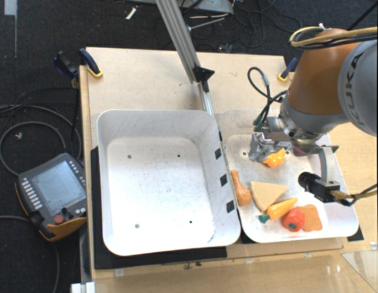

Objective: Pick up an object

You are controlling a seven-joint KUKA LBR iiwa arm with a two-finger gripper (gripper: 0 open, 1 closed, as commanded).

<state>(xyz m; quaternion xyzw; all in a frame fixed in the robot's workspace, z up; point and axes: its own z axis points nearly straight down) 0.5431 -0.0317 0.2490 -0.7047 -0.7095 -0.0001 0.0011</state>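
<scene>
Teach pendant lies on dark floor, far left, off the bench. Bench is pale wood w/ clamps at back corners. Left bin: white, shallow, speckled floor. An aluminium strut runs diagonally from top centre down to the seam betw. bins.

Right bin: holds all loose items, grouped toward front. Orange carrot-like piece lies along bin's left wall. Just right of it, tan wedge, flat. Below the wedge, a yellow-orange pepper, touching or nearly touching a red-orange item at front right.

Gripper is low at back of right bin, arm coming in from right w/ orange band above wrist. A yellow-orange object sits directly at its tip, partly covered by the metal fingers; appears pinched betw. them, but contact w/ bin floor can't be judged. Black fitting w/ cable hangs off arm over bin's right side.
</scene>
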